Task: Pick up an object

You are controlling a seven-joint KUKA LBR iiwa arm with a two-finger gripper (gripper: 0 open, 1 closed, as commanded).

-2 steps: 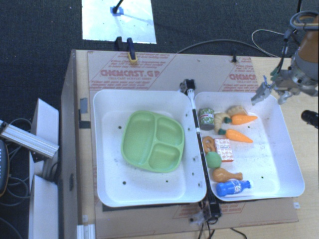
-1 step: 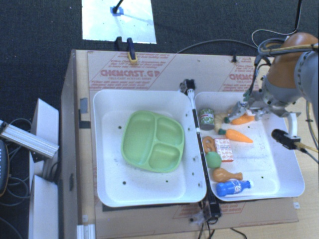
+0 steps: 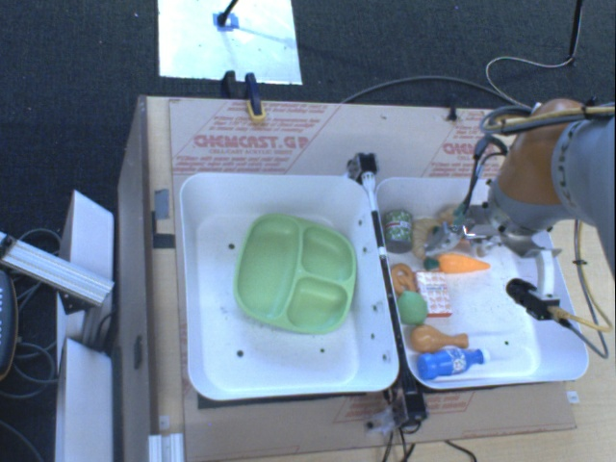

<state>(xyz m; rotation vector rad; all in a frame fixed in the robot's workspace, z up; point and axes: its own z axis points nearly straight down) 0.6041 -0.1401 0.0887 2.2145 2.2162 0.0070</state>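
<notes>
the carrot [image 3: 460, 264] lies in the right bin [image 3: 558, 354], just beside and under the pincer [image 3: 462, 231], which hangs over the bin's back half. whether the pincer is apart or together i cannot tell; the wrist hides it.

what could go wrong: the carrot sits in a crowd. the small can [image 3: 397, 229] is near it to the left, the red-and-white packet [image 3: 434, 293] just in front, and the green ball [image 3: 412, 307] beyond that. a close here may catch 2 things at once, or nudge the carrot aside and come up with nothing. its tapered shape would likely slip from a grip near the tip.

the carrot's long axis runs left to right across the bin, tip pointing right, away from the can.
</notes>
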